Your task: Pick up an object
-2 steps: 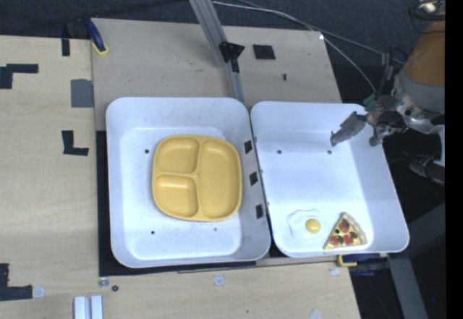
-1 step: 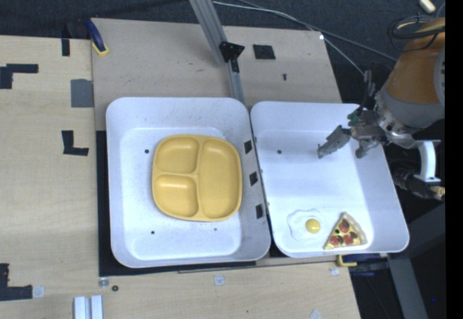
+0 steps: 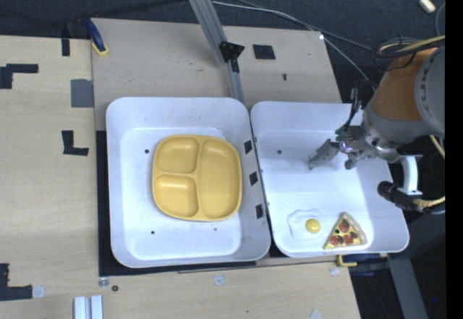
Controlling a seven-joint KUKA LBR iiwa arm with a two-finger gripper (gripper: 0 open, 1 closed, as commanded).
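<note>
The gripper (image 3: 334, 156) hangs over the right bin (image 3: 289, 122), near that bin's right side and about halfway up it. Its two fingers are spread apart: one grey finger (image 3: 321, 155) slants out to the left over the white floor, the other sits shorter and lower to its right, and nothing is pinched between them. The arm (image 3: 405, 93), grey with an orange band, comes in from the right edge behind it.

The things to pick from lie at the near end of the same bin, well below the gripper and apart from it. A toy fried egg (image 3: 306, 224), white with a yellow yolk, rests on the floor, and just beside it to the right lies a toy pizza slice (image 3: 345, 232) with red and dark toppings, its point turned upward.

In the left bin (image 3: 130, 122) a yellow plate (image 3: 197, 177) with three compartments lies flat near the middle.

Both bins sit on a wooden bench (image 3: 43, 166) marked with bits of dark tape. A grey pole (image 3: 206, 10) slants down from the top to the gap between the bins.
</note>
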